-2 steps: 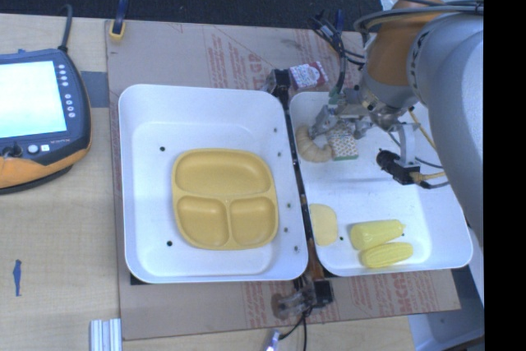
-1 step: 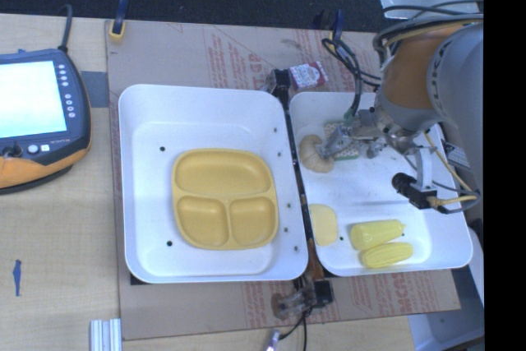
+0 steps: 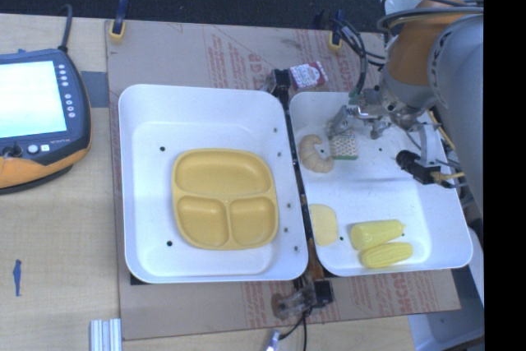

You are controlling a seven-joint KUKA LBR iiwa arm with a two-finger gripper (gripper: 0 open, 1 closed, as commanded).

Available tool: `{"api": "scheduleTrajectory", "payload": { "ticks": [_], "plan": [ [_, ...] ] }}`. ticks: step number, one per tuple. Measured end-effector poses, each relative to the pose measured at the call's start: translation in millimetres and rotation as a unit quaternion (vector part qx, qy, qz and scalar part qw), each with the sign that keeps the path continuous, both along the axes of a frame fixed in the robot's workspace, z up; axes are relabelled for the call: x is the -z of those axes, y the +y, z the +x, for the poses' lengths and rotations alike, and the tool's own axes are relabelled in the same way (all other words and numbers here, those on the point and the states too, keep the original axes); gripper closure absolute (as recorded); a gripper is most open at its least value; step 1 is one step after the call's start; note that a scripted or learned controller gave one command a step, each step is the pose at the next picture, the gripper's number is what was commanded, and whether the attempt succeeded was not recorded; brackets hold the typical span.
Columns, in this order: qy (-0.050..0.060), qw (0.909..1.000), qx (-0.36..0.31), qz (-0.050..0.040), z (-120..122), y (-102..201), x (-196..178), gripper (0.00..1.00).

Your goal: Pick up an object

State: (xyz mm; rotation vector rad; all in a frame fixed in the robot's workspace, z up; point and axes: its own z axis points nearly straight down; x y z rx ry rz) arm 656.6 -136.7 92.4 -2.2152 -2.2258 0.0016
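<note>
Cardboard with unreadable red print

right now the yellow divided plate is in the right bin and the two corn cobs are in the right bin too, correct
Not quite. The camera view shows the yellow divided plate in the left bin, not the right one. The two corn cobs are indeed in the right bin.
</note>
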Motion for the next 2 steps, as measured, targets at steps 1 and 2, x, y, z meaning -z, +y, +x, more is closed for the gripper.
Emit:
{"api": "scheduleTrajectory", "payload": {
  "ticks": [1, 2],
  "plan": [
    [0.001, 1.0, -0.002, -0.0002, 0, 0, -11, 1.0],
    [0.0, 1.0, 0.0, 0.0006, -38, 62, -100, 1.0]
  ]
}}
